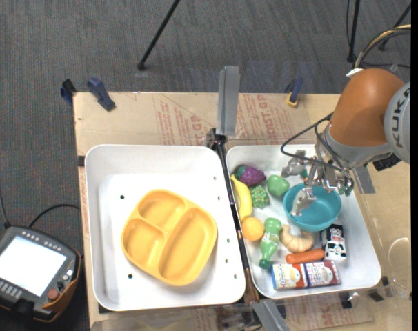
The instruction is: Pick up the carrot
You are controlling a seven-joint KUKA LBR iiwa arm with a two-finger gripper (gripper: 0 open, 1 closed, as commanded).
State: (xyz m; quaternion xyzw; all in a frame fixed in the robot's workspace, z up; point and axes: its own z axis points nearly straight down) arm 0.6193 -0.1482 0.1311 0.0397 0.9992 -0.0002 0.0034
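The carrot (305,256) is a small orange stick lying flat near the front of the right bin (364,254), between a croissant-like piece (296,240) and a flat juice carton (305,275). My gripper (310,195) hangs over the teal bowl (312,211) in the bin's middle, well behind the carrot and apart from it. The orange band of the arm (364,109) rises behind it at the upper right. Nothing shows between the fingers.
The right bin also holds a purple vegetable (250,175), a green pepper (278,185), a banana (242,197), an orange (252,228), a green bottle (270,241) and a small milk carton (334,243). In the left bin (105,171) lies a yellow divided plate (169,236).
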